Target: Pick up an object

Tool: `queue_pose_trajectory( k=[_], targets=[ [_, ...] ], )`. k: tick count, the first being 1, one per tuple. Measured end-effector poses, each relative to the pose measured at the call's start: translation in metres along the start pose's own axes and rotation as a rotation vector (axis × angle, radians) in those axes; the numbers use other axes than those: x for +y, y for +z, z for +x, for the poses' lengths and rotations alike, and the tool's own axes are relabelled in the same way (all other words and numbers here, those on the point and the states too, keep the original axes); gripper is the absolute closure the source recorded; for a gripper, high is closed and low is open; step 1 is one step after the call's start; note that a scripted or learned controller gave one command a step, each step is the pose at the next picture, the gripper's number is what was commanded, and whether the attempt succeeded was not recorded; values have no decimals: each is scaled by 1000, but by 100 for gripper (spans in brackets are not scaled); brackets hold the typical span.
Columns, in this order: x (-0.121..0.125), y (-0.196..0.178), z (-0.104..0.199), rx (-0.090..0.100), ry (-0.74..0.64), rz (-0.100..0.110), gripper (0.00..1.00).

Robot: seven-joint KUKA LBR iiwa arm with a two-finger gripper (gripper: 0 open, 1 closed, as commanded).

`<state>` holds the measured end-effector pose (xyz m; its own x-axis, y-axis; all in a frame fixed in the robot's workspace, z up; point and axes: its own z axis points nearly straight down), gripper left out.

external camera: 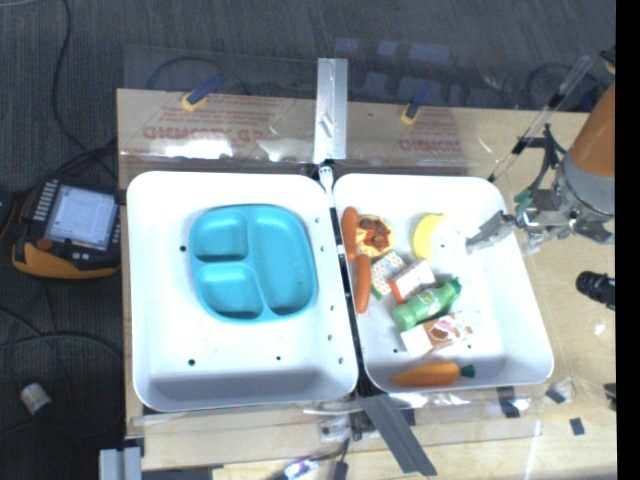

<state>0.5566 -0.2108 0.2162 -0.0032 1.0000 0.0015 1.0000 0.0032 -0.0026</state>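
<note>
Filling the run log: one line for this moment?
gripper: over right bin, holding nothing | green bottle: lying in bin | blue tray: left bin

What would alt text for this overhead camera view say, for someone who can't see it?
A robot gripper hovers over the right-hand white bin, which holds toy food: two carrots, a green bottle, a yellow piece and small packets. The left bin holds a blue divided tray.

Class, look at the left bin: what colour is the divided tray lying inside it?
The divided tray is light blue, turquoise-like, against the white left bin; it shows clearly in the camera view.
</note>
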Motion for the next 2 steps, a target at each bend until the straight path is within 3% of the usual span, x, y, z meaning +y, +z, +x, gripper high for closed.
queue_pose_trajectory(
  k=[1,2],
  targets=[
    [51,126,41,-8,33,-8,0],
    [52,116,42,-8,31,-9,100]
  ],
)
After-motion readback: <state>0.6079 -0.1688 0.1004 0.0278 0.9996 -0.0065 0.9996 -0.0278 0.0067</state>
